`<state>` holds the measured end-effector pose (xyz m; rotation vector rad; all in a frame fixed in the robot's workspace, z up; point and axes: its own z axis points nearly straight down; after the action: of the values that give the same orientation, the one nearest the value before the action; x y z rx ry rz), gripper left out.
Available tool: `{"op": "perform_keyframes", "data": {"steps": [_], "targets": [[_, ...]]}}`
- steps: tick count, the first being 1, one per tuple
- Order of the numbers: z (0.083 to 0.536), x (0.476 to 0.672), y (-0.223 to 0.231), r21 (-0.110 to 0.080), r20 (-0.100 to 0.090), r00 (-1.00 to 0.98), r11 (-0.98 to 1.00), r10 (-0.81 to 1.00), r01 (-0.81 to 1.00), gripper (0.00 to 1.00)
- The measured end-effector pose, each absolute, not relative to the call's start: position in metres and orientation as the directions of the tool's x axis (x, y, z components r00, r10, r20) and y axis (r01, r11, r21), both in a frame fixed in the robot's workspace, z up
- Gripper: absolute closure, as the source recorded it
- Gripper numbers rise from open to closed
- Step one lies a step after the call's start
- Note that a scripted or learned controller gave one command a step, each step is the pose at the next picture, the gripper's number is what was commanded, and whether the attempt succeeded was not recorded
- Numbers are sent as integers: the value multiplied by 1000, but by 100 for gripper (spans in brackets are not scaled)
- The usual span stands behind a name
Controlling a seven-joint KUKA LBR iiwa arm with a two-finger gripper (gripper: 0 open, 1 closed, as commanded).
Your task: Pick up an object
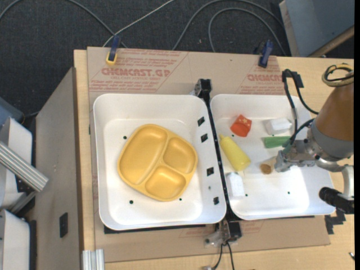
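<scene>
The right bin (292, 204) holds a yellow bottle-shaped toy (234, 153), a red block (241, 126), a white block (277, 126), a green stick (277, 142), a small brown piece (266, 167) and a white piece (235, 184). My gripper (283, 163) hangs low over the right bin, just right of the brown piece and below the green stick. The arm's wrist hides its fingertips.
The left bin (107, 196) carries a yellow compartment plate (157, 162). A black divider with clips (209, 151) runs between the bins. Cables loop behind the bench, and blue clamps (114, 54) hold the cardboard base.
</scene>
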<state>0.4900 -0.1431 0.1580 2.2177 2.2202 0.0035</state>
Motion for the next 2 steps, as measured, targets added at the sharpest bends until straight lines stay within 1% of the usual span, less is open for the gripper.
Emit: {"op": "perform_keyframes", "data": {"steps": [1, 2], "targets": [[217, 483, -141, 6, -1, -2, 2, 1000, 1000, 100], [240, 484, -140, 4, -1, -2, 2, 1000, 1000, 100]]}}
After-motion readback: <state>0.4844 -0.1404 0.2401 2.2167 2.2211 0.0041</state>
